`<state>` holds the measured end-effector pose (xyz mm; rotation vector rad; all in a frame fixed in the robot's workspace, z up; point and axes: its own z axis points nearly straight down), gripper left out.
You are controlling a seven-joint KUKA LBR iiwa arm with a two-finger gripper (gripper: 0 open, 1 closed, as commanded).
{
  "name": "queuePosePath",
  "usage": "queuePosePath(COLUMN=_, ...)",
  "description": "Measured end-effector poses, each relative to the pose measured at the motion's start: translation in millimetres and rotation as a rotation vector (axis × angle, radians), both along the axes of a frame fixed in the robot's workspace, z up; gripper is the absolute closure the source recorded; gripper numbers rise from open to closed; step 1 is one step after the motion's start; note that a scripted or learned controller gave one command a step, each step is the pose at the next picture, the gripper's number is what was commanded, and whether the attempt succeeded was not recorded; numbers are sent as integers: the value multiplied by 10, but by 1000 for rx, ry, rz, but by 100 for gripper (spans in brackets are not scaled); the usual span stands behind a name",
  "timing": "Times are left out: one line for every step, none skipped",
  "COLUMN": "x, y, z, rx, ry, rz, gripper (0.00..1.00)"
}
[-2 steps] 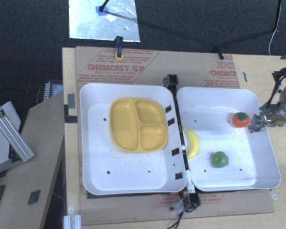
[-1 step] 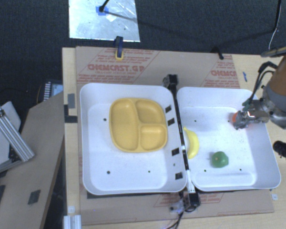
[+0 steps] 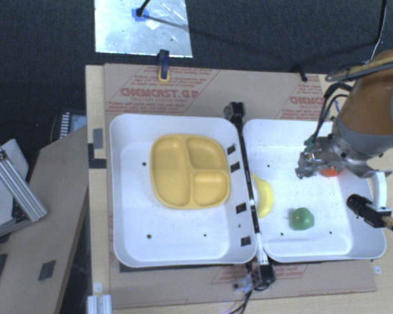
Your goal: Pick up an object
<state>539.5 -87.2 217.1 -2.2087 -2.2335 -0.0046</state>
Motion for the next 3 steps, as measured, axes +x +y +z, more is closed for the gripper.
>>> queuePosePath(x=48, y=610, z=-6, rx=-1, ry=-1, rz=0, gripper=100)
queuePosePath(x=-60, y=1158, z=103, rx=-1, ry=-1, rz=0, gripper=100)
queuePosePath(x=-85, y=1615, z=155, rx=-1, ry=0, rz=-1, gripper=100)
